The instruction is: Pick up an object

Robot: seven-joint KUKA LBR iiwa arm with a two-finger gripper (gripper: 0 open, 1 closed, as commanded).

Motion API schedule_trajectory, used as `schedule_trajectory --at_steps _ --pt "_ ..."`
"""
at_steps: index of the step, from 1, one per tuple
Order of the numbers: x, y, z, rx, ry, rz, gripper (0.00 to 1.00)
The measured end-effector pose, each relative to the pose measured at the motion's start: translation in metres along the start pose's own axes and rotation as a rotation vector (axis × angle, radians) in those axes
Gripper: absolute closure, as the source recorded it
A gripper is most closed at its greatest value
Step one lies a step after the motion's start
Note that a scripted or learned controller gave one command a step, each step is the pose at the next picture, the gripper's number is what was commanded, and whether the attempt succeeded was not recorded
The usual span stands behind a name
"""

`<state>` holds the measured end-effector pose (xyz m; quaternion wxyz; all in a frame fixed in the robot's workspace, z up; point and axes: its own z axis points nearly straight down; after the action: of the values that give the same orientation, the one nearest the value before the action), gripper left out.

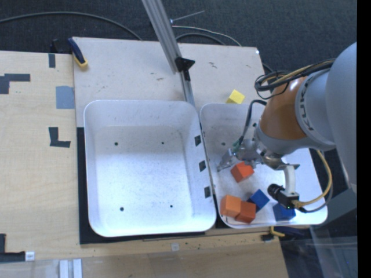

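The gripper (239, 162) was low in the right bin (215, 126), and an orange block (242, 171) sat just at its tip, but I could not tell whether the block was really held, so a good grasp there would need the block centred before any lift. The other pieces near the bin's near edge, orange cubes (237, 208) and blue blocks (260, 199), looked small, hard and flat-sided, easy to pinch on parallel faces, while the white bin looked smooth and shallow.
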<state>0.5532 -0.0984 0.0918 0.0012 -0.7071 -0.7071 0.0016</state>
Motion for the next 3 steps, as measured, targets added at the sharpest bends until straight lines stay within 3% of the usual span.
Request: schedule_trajectory --at_steps 1,2,3 --pt "0.000 0.001 -0.009 -0.001 0.000 -0.002 1.00" --pt "0.000 0.001 -0.009 -0.001 0.001 -0.002 0.00" --pt "0.004 -0.024 0.001 0.000 0.000 -0.001 0.00"
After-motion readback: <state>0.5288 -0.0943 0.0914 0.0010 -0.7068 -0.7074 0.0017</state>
